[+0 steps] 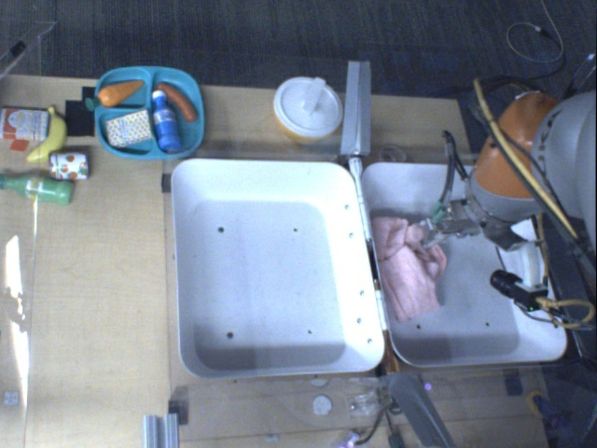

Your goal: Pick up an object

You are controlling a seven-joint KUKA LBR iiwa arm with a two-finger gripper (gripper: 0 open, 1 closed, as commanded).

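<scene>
1. In the right bin (pixel 466 343), near its left wall, lies a pink cloth (pixel 409 267). It is the one thing in that bin that the robot could pick up.
2. The hand (pixel 438 231) is low over the right edge of the cloth, at its far end. It looks to be touching the cloth or just about to.
3. The picture is too small to tell if the hand is released or clenched. No cloth can be seen between its tips, so nobody can say it holds the cloth.
4. The cloth lies flat on the bin floor. So the pick-up does not look done yet. What is left, it seems, is to pinch the cloth and lift it clear of the bin.
5. The cloth is bunched up and longer than it is wide. Its long way runs from far to near, almost along the left wall of the bin. The far end is lumpy and folded. The near end is a bit wider and leans a little to the right.
6. The left bin (pixel 270 259) sits just beside the right one on the counter (pixel 84 297).
</scene>
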